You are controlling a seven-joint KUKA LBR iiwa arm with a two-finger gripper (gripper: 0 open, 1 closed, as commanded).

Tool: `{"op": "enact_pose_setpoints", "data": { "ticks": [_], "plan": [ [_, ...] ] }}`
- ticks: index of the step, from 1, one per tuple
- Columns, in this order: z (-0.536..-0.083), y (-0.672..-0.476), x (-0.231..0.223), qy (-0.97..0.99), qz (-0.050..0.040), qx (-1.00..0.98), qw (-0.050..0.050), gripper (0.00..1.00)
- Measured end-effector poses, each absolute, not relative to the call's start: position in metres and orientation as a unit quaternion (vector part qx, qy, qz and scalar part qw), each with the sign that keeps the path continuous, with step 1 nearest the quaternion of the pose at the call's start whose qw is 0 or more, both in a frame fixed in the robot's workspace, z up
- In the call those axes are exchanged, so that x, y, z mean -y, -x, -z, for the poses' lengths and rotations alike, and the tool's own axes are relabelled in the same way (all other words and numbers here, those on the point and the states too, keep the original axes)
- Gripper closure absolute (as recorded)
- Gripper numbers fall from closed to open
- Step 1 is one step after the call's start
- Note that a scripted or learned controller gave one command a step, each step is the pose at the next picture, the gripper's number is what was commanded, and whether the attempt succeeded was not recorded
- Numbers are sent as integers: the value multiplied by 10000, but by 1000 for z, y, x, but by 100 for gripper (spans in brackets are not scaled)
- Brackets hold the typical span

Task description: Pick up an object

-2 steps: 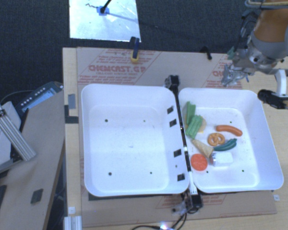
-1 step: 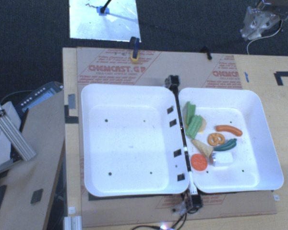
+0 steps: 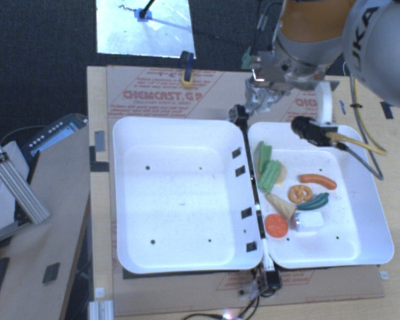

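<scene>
The grey metal arm with its glossy orange band [image 3: 320, 9] is reaching in at the upper right of the frame, and its two-finger gripper [image 3: 259, 102] is hanging over the far rim where the two bins meet. How far its claw is open cannot be told, and nothing is showing between its tips. The smooth shallow white plastic bin on the right [image 3: 360, 239] is holding a cluster of small toy foods near its left wall: two ribbed green pods [image 3: 268, 165], an orange sausage shape [image 3: 318, 181], a knotted tan pretzel [image 3: 299, 193], a dark green curved pepper [image 3: 313, 202], a beige cone [image 3: 282, 205], a flat red-orange disc [image 3: 276, 226] and a pale white block [image 3: 310, 221]. The matching left bin [image 3: 180, 192] is lying just beside it on the printed cardboard sheet [image 3: 160, 92].
</scene>
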State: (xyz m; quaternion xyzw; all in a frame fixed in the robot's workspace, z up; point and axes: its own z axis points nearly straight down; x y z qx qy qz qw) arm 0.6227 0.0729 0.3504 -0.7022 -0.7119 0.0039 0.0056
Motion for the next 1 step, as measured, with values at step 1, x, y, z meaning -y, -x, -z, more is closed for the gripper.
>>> {"op": "enact_pose_setpoints", "data": {
  "ticks": [1],
  "plan": [
    [-360, -660, -80, 7046, 17, 7096, -17, 100]
  ]
}}
